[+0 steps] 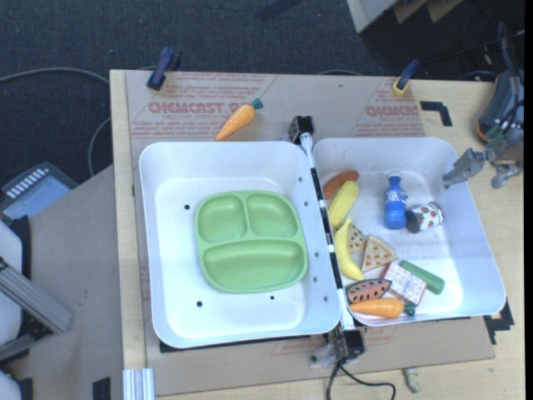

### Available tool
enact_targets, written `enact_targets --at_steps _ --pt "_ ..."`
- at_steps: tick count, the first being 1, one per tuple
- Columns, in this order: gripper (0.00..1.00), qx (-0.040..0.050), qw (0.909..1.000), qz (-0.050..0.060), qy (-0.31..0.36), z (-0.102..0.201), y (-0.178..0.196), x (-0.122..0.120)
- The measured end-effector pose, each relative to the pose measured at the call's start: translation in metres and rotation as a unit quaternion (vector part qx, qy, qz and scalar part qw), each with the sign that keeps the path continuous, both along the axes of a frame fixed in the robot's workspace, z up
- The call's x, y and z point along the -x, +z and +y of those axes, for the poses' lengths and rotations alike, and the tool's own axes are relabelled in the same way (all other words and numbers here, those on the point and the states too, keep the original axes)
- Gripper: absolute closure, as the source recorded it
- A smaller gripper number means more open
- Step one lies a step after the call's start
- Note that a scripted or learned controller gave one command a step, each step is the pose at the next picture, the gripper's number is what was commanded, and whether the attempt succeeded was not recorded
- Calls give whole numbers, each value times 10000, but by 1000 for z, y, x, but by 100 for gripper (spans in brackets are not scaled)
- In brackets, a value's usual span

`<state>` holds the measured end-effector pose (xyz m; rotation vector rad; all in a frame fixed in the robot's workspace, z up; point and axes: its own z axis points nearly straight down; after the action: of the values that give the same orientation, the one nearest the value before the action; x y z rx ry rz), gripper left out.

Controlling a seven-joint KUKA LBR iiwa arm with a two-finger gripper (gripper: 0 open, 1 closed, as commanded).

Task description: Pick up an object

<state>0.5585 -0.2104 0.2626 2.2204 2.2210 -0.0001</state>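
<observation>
The hand (481,167) hung at the right rim of the right bin (476,248), up near its far corner, and whether it was open or closed could not be told from this angle; nothing showed between its parts. It was well apart from every toy below.

And what a spread in that right bin! A small blue bottle (395,203) with a white label stood upright near the middle, and just beside it, to the right, lay a little red-and-white speckled thing (425,216), too small to name. Along the left wall ran a sausage (340,181), brown-orange, with a yellow corn cob (341,203) tucked against it and a yellow banana (345,252) curving down below. Next to the banana sat two pizza slices (376,252), tan wedges with red dots. Nearer the front lay a green stick (422,274), a pale checkered card (405,285), a dark slice with orange flecks (368,291) and an orange carrot (379,308) right at the front rim.

The left bin (166,223) carried a green divided plate (250,241), three compartments, sitting flat in the centre.

Out on the tabletop (133,182), behind the left bin, lay a second carrot (236,120) with a green tip, and two blue clamps (161,67) pinched the far edge.
</observation>
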Motion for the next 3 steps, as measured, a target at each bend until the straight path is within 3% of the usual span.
enact_targets --at_steps 1,2,3 --pt "0 -14 10000 18 6 55 -98 -54" --pt "0 -9 10000 15 1 70 -179 -58" --pt "100 -5 10000 -1 4 70 -168 -59"
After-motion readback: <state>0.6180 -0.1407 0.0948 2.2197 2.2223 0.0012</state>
